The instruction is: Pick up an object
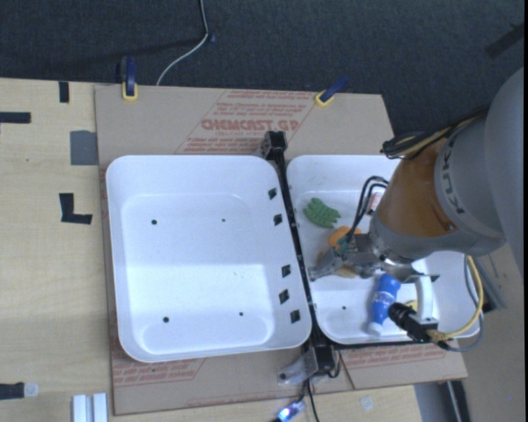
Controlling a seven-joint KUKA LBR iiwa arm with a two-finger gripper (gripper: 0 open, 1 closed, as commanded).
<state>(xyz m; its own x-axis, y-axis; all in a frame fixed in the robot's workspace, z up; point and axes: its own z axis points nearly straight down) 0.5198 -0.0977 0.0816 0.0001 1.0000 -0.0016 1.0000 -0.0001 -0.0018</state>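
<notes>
Low over the right bin (334,170), the arm (440,196) reached down leftward, its hand (334,262) beside an orange object (339,234); its grip could not be made out.

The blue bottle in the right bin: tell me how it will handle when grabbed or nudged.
The blue bottle lies on its side by the gripper, so a nudge would probably roll it. It looks like small smooth plastic, likely light, stiff and somewhat slippery.
</notes>
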